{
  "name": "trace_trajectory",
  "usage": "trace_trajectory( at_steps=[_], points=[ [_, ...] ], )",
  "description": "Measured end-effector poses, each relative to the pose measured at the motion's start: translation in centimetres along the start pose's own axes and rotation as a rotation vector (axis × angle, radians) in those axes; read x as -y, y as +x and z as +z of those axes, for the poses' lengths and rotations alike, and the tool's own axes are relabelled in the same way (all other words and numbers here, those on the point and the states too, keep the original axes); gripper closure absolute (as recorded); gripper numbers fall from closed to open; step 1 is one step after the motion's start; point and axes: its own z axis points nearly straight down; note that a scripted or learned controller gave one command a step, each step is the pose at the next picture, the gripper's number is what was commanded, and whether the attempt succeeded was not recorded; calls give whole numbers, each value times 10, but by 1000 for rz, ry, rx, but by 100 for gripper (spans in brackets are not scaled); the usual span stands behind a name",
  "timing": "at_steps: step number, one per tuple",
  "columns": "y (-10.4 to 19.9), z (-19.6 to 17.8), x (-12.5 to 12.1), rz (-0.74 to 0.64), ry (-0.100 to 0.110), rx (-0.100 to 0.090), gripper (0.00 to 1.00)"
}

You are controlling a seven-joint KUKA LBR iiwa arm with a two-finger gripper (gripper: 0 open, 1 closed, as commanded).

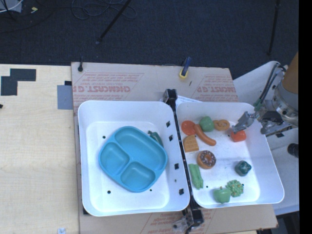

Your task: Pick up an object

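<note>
Two white bins sit side by side on the bench. The left bin holds a blue divided plate with a small dark green item tucked at its upper right edge. The right bin carries the toy food.

The gripper reaches in from the right over the bin's upper right part, its fingers slanting down to the left. Whether the jaws are spread or pressed together cannot be told. Its tip is right at a small red-orange piece, but a hold on it is not visible.

Nearby to the left lie an orange round piece, a green pepper, a red tomato and a hot dog lying diagonally from upper left to lower right. Below are a waffle-like cracker, a chocolate doughnut, a long green vegetable running nearly top to bottom, a dark green piece, a broccoli floret and a green apple.
</note>
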Motion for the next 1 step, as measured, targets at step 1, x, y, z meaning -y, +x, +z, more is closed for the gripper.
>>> trace_trajectory(
  at_steps=[1],
  points=[
    [0, -5, -2, -2, -10, 2, 0]
  ],
)
